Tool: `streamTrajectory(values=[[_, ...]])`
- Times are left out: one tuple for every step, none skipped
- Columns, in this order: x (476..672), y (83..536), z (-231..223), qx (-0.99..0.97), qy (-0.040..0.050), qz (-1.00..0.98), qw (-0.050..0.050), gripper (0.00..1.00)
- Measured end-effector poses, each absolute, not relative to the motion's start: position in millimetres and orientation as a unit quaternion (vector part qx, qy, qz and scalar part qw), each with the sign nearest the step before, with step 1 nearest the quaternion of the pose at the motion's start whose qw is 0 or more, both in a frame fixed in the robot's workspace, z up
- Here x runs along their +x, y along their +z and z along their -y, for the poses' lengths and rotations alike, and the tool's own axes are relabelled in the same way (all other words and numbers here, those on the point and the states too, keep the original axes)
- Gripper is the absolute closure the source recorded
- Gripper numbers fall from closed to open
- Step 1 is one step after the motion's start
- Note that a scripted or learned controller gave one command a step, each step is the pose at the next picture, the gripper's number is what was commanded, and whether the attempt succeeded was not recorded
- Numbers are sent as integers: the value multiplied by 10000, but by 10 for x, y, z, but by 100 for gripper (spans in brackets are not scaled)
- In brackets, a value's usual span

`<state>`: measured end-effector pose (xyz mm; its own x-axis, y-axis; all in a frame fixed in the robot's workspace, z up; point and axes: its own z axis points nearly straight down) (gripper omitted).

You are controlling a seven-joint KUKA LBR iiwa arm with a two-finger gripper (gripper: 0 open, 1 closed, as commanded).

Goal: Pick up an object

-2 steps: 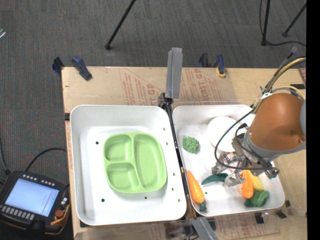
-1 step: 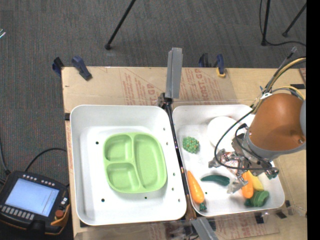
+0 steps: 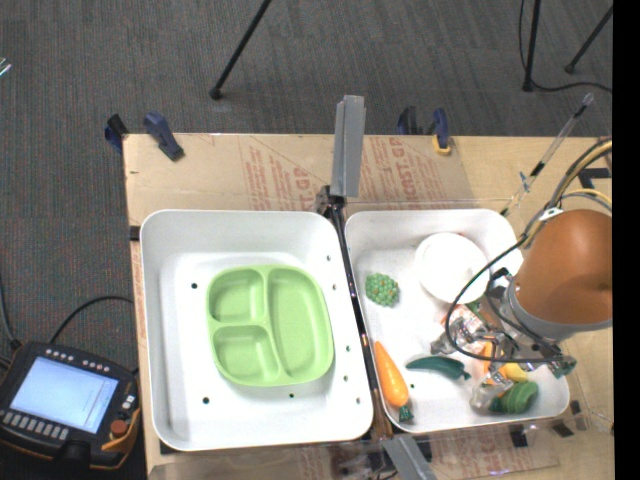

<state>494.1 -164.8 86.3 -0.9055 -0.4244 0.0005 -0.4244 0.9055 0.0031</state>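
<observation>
In the front right corner of the shallow white right bin (image 3: 430,214), our gripper (image 3: 487,353) hangs just beside a green plastic toy vegetable (image 3: 520,398), open or closed we cannot tell, so we should centre squarely over it before lifting.

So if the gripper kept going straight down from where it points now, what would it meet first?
Most likely the small cluster of toys under the gripper in the right bin: the yellow-orange piece and green piece. Depth is hard to judge from this view.
</observation>
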Motion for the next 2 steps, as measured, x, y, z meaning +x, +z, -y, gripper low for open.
streamTrajectory(values=[[4898, 867, 1058, 2076, -23, 9782, 4, 0], [5446, 872, 802, 3012, -12, 9535, -8, 0]])
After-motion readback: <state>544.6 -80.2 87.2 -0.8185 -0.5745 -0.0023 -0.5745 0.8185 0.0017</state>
